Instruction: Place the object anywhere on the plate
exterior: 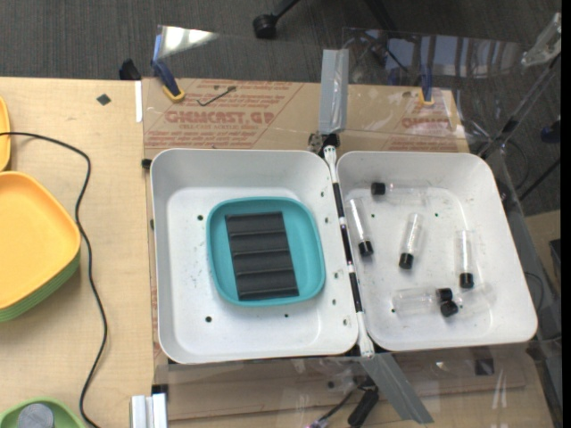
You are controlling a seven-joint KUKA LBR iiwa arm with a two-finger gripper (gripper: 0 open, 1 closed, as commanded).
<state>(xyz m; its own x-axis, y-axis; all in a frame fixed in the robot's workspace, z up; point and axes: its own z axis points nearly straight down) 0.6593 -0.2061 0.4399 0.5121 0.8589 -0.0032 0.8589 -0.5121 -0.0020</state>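
A teal square plate (311, 254) lies in the left white bin (178, 239), with a black ribbed pad (260, 255) on its middle. In the right white bin (500, 230) lie several clear plastic tubes with black caps: one near the bin's left wall (359, 226), one in the middle (409, 240), one to the right (465, 258), and one lying crosswise at the front (421, 303). A loose black cap (378, 188) sits near the back of that bin.
Stacked yellow plates (31, 243) rest on the wooden bench at the far left, with a black cable (89, 266) running beside them. A green object (31, 415) is at the bottom left corner. Cardboard (250, 114) and clear plastic sheeting lie behind the bins.
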